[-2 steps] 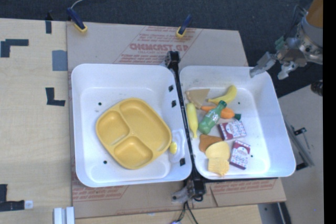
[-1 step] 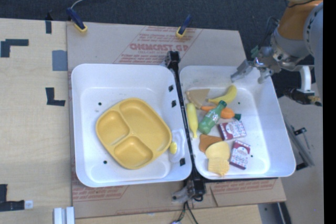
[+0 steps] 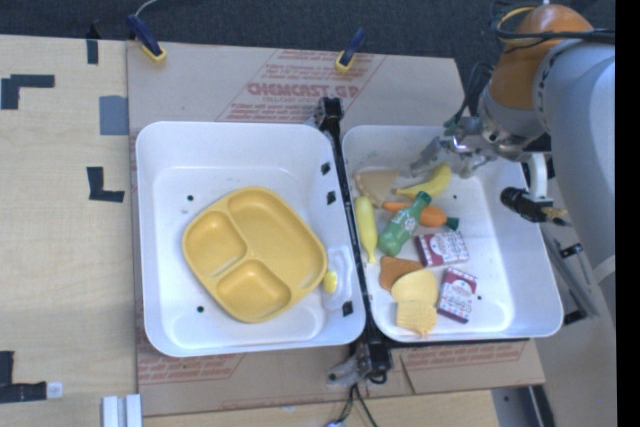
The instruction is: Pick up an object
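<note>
Reaching down with the gripper (image 3: 437, 155) over the far edge of the right bin (image 3: 520, 305), just above the banana (image 3: 428, 182). Jaws look narrow and hold nothing. Still the reach step, by the look of it. Next: open up, drop lower onto the banana, then squeeze.
</note>
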Motion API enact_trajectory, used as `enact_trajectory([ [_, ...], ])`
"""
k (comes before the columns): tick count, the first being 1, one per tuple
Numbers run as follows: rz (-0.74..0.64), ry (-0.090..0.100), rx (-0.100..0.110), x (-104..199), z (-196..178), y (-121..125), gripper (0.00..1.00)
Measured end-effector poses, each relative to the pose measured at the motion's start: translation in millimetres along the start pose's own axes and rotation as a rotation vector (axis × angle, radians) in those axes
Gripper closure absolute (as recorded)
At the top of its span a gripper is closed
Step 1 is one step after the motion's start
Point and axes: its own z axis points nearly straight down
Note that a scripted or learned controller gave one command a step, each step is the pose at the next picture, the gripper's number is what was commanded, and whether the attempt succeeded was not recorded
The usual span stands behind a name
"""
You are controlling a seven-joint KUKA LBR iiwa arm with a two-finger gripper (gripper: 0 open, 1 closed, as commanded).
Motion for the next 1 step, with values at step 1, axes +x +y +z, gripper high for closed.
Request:
enact_trajectory([
  [1, -0.001, -0.003, -0.002, -0.4, -10.1, 0.4, 1.00],
])
